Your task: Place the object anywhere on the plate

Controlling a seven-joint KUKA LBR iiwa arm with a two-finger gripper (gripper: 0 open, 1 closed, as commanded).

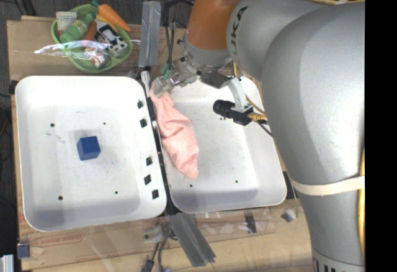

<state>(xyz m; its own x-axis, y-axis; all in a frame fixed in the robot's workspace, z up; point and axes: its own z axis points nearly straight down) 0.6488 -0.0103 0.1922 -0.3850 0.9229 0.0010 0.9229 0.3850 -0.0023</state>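
- Pink cloth [178, 133] hangs from the end effector [166, 83], pinched at its top corner, over the right bin [260, 184].
- Blue cube [89, 148] sits in the left bin [37, 202].

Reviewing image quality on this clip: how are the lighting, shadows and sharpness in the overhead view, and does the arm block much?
Camera view: even, soft lighting; the white bins look bright but keep their edges; the blue cube casts only a faint shadow; the pink cloth is fairly sharp, slightly grainy; the arm looms large and close, covering the right bin's far side; the end effector is small and cluttered.
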